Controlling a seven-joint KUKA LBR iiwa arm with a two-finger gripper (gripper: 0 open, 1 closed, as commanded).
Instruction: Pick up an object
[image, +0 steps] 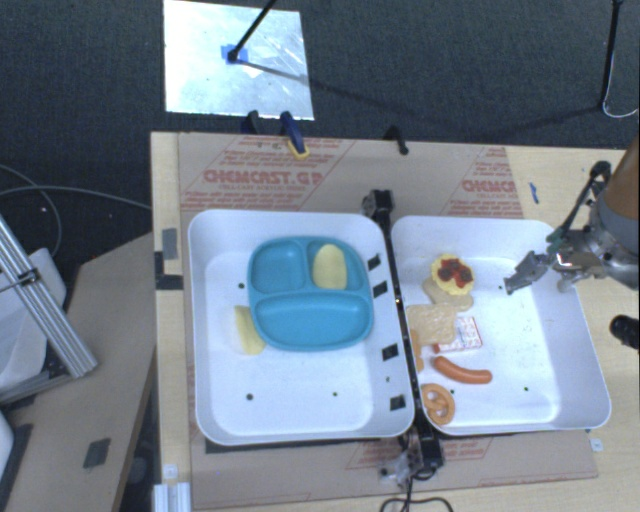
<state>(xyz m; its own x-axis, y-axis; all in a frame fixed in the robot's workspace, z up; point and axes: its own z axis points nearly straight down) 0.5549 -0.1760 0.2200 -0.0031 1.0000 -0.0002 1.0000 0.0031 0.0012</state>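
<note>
lying left of claw (540, 266): hot dog (461, 372)

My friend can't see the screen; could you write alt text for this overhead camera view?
A robot gripper hovers over the right white bin, which holds toy foods: a sausage, pretzel and toast. The left bin holds a blue divided plate with a yellow piece in it.

Arm (612, 225) at right edge: grey metallic wrist housing, orange band just visible above it at the frame edge. Thin dark cable loops along the wrist. Tool (522, 275) small, grey-silver with dark slim fingers; detail blurry, possibly screws or brackets on the mount.
</note>
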